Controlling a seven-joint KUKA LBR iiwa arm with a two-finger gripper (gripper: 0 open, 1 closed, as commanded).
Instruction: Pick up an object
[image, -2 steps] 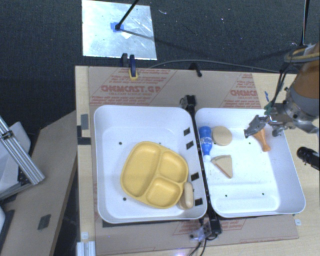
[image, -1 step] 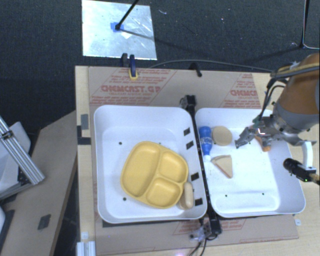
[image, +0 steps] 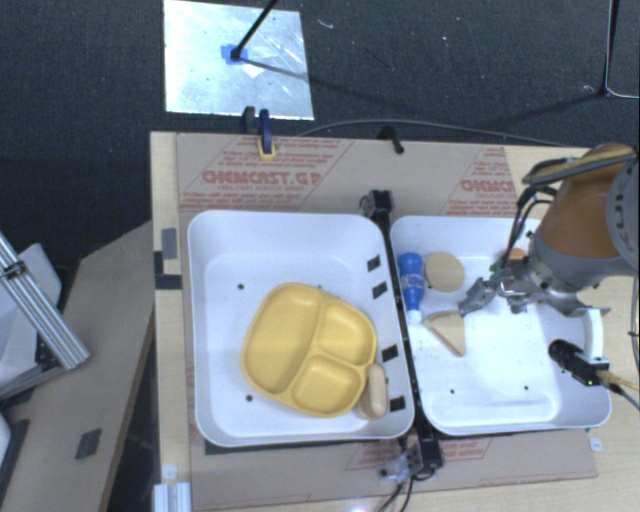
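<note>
The beige piece (image: 375, 390) is seen at lower centre beside the yellow tray (image: 300, 345). At centre right, the end effector (image: 478, 298) is held low just above the wedge (image: 446, 331); its state cannot be told. Nothing is lifted yet, so the pick is judged undone.

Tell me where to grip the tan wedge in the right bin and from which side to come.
Take the tan wedge across its wider lower end, coming straight down from above. It lies flat on the right bin floor with bare floor below and right; the blue bottle and round tan piece crowd its upper side. The gripper hovers nearby.
</note>
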